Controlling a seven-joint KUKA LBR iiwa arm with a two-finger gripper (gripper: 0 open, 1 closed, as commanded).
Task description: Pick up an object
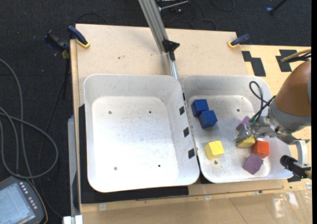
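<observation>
Purple block (252,163) at right bin's (225,174) front, gripper (246,136) over yellowish piece (245,142), fingers' state unclear

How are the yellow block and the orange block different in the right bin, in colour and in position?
The yellow block is pale yellow; the orange block is bright orange-red. The yellow block lies toward the bin's left side, with bare floor around it; the orange block lies on the right side, close under the gripper and beside a purple block. Both are small, cube-like blocks resting on the floor of the right bin.
</observation>
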